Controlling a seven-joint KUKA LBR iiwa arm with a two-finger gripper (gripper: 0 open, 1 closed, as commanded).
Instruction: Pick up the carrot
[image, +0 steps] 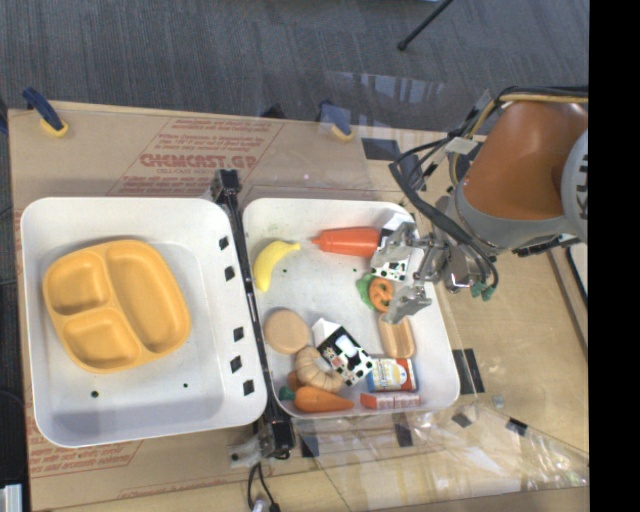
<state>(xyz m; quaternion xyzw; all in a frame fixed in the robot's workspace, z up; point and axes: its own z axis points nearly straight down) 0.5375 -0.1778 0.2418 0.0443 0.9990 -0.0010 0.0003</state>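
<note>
The gripper (404, 282) hangs low over the right side of the right bin (300, 215), but its metal parts, cables and a checkered tag blur into one cluster, so I cannot tell whether the jaws are spread or pressed together. Just under it sits a small orange-and-green item (378, 292), too small to identify and partly covered by the gripper. The arm's wrist is cut off at the frame's right side. The carrot (322, 401) lies well apart from the gripper, at the near edge of the right bin. It lies flat, with its long axis nearly left-right along the wall, its thick end to the left and its taper pointing right. A croissant (314, 371) touches and overlaps its upper left end. The yellow tray (115, 300) sits in the left bin (60, 420) on the worktop (500, 380).
</note>
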